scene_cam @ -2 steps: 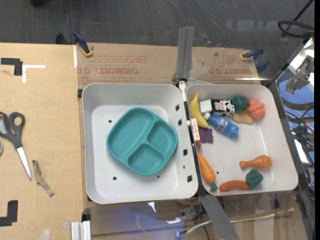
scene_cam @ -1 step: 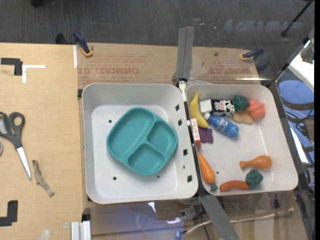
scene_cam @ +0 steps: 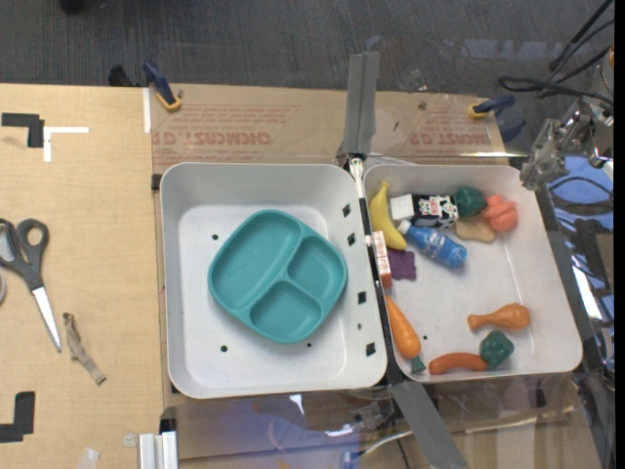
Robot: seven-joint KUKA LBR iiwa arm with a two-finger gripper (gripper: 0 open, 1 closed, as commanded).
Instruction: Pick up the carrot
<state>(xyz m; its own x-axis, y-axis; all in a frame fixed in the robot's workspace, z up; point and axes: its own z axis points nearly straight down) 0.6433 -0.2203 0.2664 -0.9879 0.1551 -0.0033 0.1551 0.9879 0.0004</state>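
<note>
The gripper [scene_cam: 549,156] is seen at the upper right, just outside the far right corner of the right bin [scene_cam: 547,291]. Nothing is seen held in it, and whether it is open or closed cannot be told.

The carrot [scene_cam: 401,328] is found well apart from the gripper, to its lower left, lying against the left wall of the right bin. Its green tip is pointed toward the near edge. Just beside that tip, a red-orange piece [scene_cam: 455,363] is laid along the near wall, with a green broccoli [scene_cam: 497,348] touching its right end. A drumstick [scene_cam: 500,317] is placed just above these, below the gripper.

Nearer the gripper, to its left, a cluster is gathered at the far end of the bin: a pink piece [scene_cam: 501,214], a dark green piece [scene_cam: 469,201], a cow-patterned carton [scene_cam: 435,208], a blue bottle [scene_cam: 437,245] and a banana [scene_cam: 383,218].

Farther left of the gripper, a teal divided plate [scene_cam: 279,275] is set in the left bin [scene_cam: 181,262]. Scissors [scene_cam: 29,272] are laid on the bench at the far left.
</note>
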